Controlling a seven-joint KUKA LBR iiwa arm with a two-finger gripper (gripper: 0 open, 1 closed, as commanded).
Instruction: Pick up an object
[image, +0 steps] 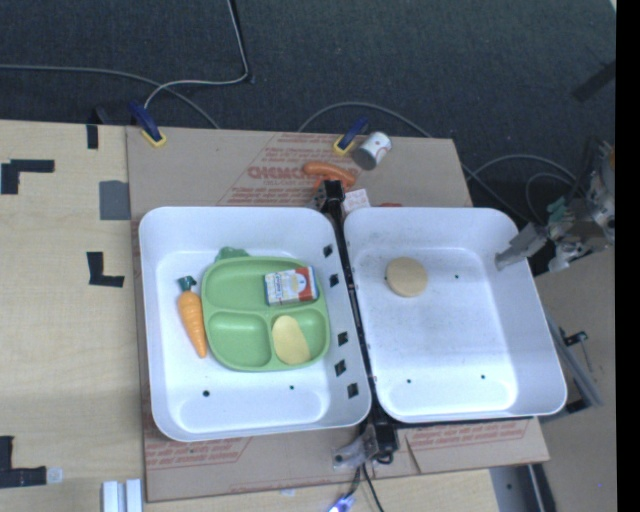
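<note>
Currently gripper (525, 247) at right bin's (520, 395) right rim, opening unclear, touching no object | round tan disc (407, 277) lies in right bin, apart | green tray (232, 330), carrot (192, 318) in left bin (250, 415).

1. Your bench (60, 330) carries a brown cardboard sheet (200, 170).
2. On the cardboard sheet sit two white bins: left bin (160, 300), and right bin (530, 340) touching it.
3. Behind the left bin, blue-yellow clamps (148, 124) grip the cardboard sheet's far edge.

We see the arm (575, 225) cut off at the right, its hand blurred; the small box (289, 286) label is unreadable.
</note>
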